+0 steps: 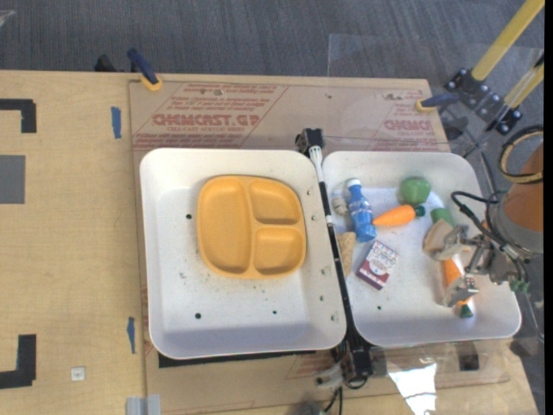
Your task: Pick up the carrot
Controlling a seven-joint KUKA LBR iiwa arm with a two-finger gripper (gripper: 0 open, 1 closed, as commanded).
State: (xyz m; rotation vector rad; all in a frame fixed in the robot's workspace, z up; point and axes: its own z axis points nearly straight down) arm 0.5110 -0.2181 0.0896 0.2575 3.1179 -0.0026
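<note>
A: Looking down on the bench [69,258] now, two white bins side by side. The left bin [164,258] carries a yellow divided plate [251,226], sitting a little toward its upper half.

B: And the carrot?

A: The carrot [399,216] lies in the right bin [406,318], in the upper middle, orange body pointing left, green tip to the right. Just left of it a blue bottle [359,209] lies nearly touching it, and a green round thing [416,188] sits just above.

B: Where's the claw?

A: The claw [467,275] is down at the right side of that same bin, well apart from the carrot. It's tangled up visually with a beige lump [439,239] and an orange piece [451,271] beside it.

B: Clenched or released?

A: I cannot tell; the tip blends into the clutter there.

B: Anything else in that bin?

A: A small red-and-white packet [378,264] near the middle, below the bottle.
</note>
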